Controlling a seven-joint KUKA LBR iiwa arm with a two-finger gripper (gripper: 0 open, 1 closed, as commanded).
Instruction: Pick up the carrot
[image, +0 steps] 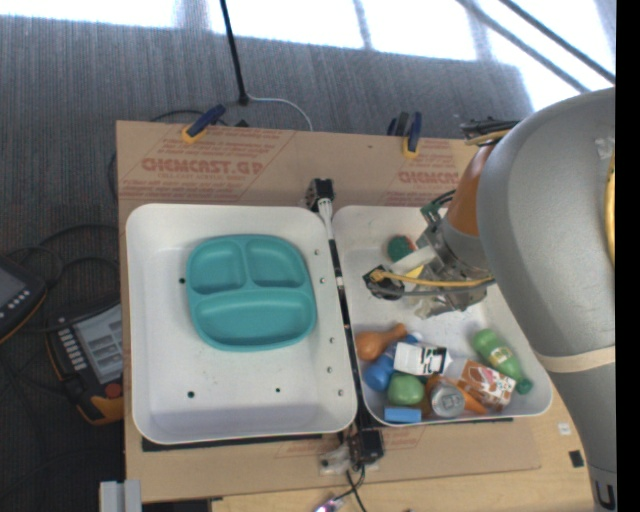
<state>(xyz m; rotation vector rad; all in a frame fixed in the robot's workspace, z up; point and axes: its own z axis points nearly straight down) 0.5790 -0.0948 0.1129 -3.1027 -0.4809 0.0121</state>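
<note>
Brown board (250, 160) laid over grey carpet (60, 100), sunlit patches (300, 20) cast beyond the board, controller (88, 345) set left of it, clamps (205, 122) fixed at its far edge

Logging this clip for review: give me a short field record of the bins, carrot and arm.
left bin: holds teal plate
right bin: carrot, green bottle, other small items
carrot: by right bin's left wall, lying loose
arm: over right bin, beyond the carrot
carrot held: no
</note>
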